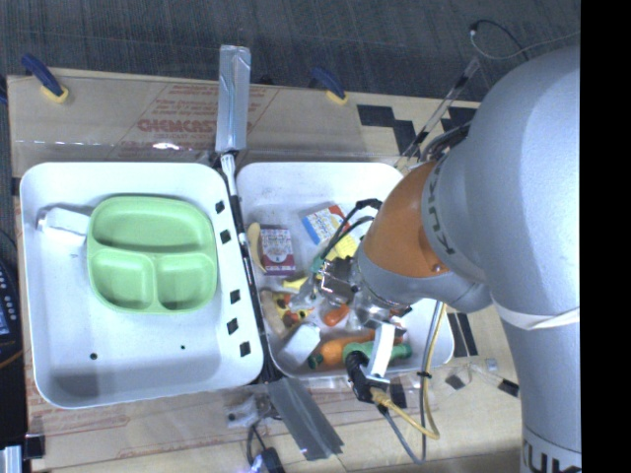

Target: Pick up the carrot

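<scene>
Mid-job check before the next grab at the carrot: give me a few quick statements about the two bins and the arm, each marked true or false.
1. The carrot lies in the right-hand bin. True.
2. The green divided tray shares a bin with the carrot. False: it sits in the left-hand bin.
3. The arm hangs over the left-hand bin. False: it reaches over the right-hand bin.
4. The carrot lies near the lower edge of its bin, toward the bottom of the view. True.
5. The red packet lies on the green divided tray. False: it lies in the right-hand bin, near its left wall.
</scene>
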Tool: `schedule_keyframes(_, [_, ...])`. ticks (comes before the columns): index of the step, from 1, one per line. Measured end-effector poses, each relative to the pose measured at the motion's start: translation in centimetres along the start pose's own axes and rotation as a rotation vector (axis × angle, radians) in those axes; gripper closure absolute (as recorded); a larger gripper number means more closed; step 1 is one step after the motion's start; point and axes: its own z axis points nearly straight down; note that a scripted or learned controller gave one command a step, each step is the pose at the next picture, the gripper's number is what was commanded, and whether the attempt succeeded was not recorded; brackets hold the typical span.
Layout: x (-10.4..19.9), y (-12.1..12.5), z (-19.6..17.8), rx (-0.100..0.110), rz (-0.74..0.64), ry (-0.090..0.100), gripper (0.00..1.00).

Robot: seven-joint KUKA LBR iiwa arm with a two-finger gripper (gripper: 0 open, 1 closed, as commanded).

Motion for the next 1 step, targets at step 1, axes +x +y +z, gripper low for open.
schedule_keyframes(1, [6.64, -2.84, -6.97, 0.002, 0.176, 0.002, 0.0])
